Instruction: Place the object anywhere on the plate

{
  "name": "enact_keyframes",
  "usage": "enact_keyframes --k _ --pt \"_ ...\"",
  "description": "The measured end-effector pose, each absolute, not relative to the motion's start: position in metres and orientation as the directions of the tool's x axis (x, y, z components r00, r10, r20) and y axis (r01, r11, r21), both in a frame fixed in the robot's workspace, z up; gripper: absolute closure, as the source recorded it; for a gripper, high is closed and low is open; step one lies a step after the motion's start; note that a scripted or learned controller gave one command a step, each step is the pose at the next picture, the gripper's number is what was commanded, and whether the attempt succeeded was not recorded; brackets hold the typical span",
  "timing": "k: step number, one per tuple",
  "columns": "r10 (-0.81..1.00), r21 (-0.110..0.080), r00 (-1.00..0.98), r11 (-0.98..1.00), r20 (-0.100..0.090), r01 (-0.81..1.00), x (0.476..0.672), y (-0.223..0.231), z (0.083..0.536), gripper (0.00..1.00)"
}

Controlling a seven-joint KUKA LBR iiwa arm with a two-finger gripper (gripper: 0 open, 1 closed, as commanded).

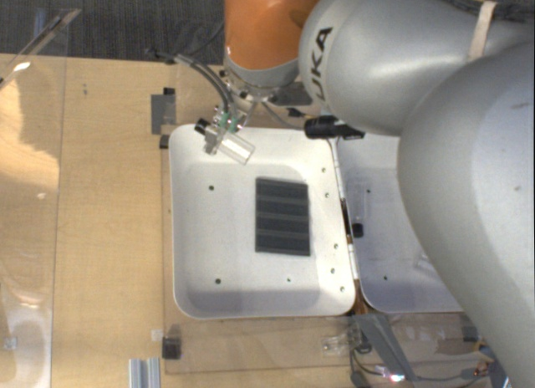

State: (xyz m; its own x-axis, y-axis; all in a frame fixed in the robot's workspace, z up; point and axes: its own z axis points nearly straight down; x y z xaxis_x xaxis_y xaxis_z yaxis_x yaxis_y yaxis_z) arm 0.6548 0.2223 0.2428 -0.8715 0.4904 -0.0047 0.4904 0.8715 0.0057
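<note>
**Arm poised over the far left corner of the left bin**

The left bin (192, 236) is serving as the reference for all positions. A dark ribbed slab (282, 216) is lying flat on the bin's floor, near its centre and slightly toward its right wall, with its long side running from the far rim to the near rim. It is sitting apart from every wall. Whether this slab is the plate or the thing to be placed cannot be told from this view.

The gripper (226, 134) is hanging over the bin's far left corner, well apart from the slab. A pale, translucent piece (238, 151) is projecting from its tip, just inside the bin's far rim — whether it belongs to the tool or is a separate thing is unclear. Whether the gripper is spread or pressed together cannot be told either.

The arm (393, 60) is crossing above the bin's far right corner, its orange band (263, 18) sitting beyond the far rim. The right bin (376, 236) is touching the left bin's right wall — the arm is covering much of it. The bench (100, 211) is extending to the left of the bin, and a small black block (171, 346) is resting on it just off the bin's near left corner.
</note>
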Motion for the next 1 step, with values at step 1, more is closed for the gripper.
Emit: enact_keyframes --k 1 --pt "0.313 0.011 -0.95 0.95 -0.014 0.312 0.6529 0.2354 0.4395 1.0"
